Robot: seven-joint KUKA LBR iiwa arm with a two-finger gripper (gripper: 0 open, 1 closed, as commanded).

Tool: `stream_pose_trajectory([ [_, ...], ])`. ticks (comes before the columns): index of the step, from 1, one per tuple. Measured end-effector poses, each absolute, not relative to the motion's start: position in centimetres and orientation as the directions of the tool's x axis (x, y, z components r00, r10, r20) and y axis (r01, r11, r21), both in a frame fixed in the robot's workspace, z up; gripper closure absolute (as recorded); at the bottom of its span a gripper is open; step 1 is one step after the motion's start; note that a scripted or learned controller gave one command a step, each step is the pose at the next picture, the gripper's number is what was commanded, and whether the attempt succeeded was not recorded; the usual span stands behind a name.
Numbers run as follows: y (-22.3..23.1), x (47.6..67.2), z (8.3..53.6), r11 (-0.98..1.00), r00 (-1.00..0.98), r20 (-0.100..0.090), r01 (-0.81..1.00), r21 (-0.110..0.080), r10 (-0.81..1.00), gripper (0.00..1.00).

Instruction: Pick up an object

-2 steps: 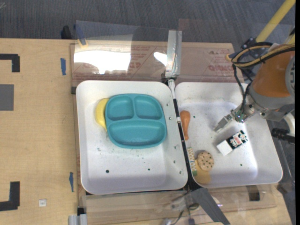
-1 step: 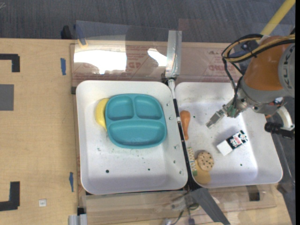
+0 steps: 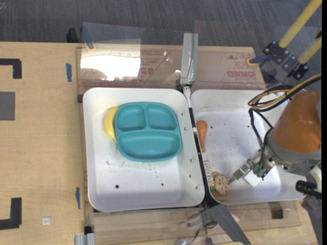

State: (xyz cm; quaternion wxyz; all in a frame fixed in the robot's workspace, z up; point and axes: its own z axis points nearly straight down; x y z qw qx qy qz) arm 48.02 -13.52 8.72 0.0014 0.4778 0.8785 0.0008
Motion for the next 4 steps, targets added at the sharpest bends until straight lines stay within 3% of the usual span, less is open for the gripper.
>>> stream_pose_trajectory([
  [1, -14.0, 49.8, 8.7, 0.575, -0.575, -0.001, 0.818, 0.003, 0.818, 0.0],
  [2, -16.9, 48.2, 8.7, 0.455, -0.455, -0.002, 0.89, 0.006, 0.89, 0.0],
  [3, -16.9, 48.3, 9.7, 0.454, -0.454, -0.003, 0.891, 0.009, 0.891, 1.0],
  [4, -16.3, 48.1, 8.8, 0.523, -0.523, -0.005, 0.852, 0.002, 0.852, 1.0],
])
